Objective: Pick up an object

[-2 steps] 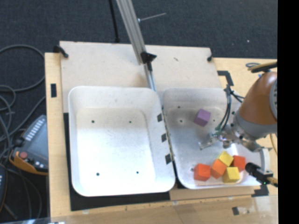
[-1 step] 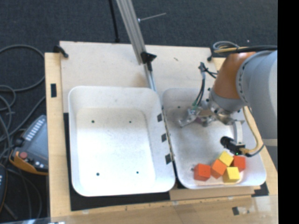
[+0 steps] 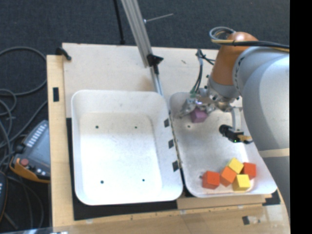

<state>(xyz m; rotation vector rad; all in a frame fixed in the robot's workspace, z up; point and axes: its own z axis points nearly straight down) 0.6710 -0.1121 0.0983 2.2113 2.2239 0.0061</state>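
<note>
Bulky grey arm (image 3: 265, 99), orange wrist band (image 3: 226, 65), thin cables (image 3: 200, 74) looping down to metallic claw (image 3: 195, 107).

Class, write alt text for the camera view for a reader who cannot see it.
The arm's gripper hovers over the far end of the right bin with a purple block at its fingers. Orange, red and yellow blocks cluster at that bin's near end; the left bin sits beside it.

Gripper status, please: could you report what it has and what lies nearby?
Gripper over right bin, far end. Purple block between its fingers. Orange, red, yellow blocks clustered at near end, well apart.
</note>
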